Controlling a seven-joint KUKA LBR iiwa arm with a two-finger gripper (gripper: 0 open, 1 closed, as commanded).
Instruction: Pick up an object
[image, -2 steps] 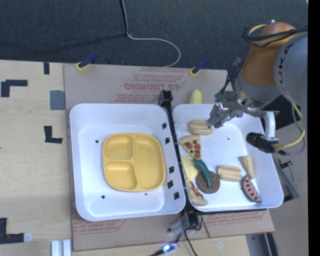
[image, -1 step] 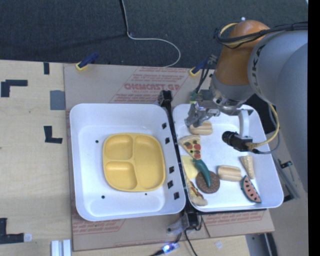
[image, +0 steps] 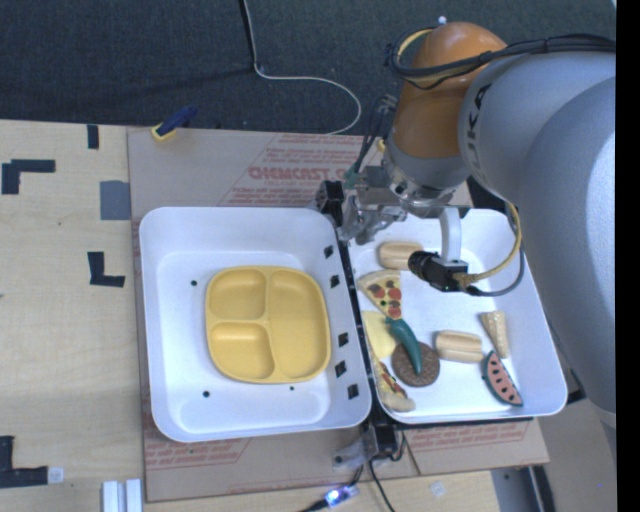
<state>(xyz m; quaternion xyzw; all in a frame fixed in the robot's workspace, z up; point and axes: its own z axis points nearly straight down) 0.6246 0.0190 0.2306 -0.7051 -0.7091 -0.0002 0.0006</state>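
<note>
Arm cut off by right and top frame edges, covering right bin's upper right corner. Gripper fingers indistinct against bin divider. Items at bottom centre too blurred to identify.

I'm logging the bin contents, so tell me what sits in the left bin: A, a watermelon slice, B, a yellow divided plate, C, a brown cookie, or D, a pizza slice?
B: the yellow divided plate lies alone in the left bin, while the toy foods, such as the watermelon slice, lie in the right bin.
</note>
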